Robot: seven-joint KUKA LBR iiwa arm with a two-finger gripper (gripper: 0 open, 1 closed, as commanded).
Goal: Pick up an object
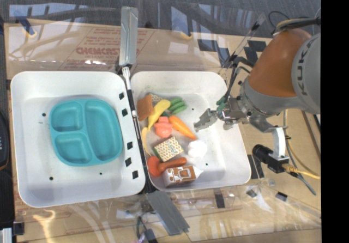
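Where the toys crowd together at the left of the right bin [232, 127], several overlap and are hard to tell apart. The gripper [203, 121] hangs over that bin's bare middle, right of centre in the frame; whether its jaws are apart cannot be told. The carrot [181, 126] lies just left of it, apart from it. A teal tray [85, 130] sits in the left bin [22, 144].
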